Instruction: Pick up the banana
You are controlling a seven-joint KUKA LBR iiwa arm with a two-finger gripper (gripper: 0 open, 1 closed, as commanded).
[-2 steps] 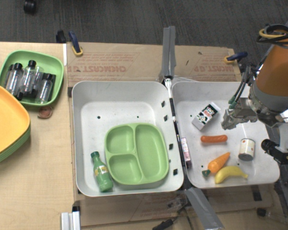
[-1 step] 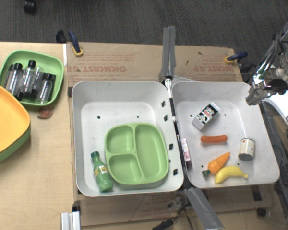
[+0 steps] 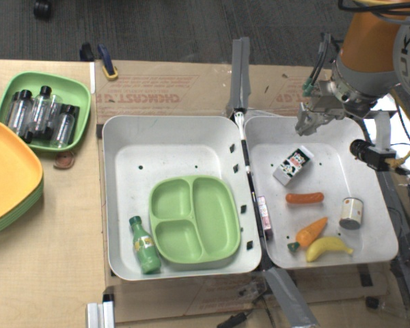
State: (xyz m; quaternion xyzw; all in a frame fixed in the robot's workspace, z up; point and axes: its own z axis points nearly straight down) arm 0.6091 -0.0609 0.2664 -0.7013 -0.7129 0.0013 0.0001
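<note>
Banana (image 3: 329, 249) is plain yellow; carrot (image 3: 312, 230) beside it is orange w/ a green stub end; sausage (image 3: 305, 198) is orange-red; small can (image 3: 351, 212) is silver-grey w/ a darker end; carton (image 3: 292, 166) is white w/ black blotches, cow-style. Both bins (image 3: 123, 142) are white; divided tray (image 3: 193, 219) in the left one is pale green; bottle (image 3: 144, 245) is green w/ a lighter label. Arm (image 3: 383, 26) is grey w/ an orange band; gripper (image 3: 309, 123) is grey metal. Bench (image 3: 55, 265) is light tan; stacked plates (image 3: 10, 183) are orange; small green dish (image 3: 44, 111) holds clear vials w/ black caps.
</note>
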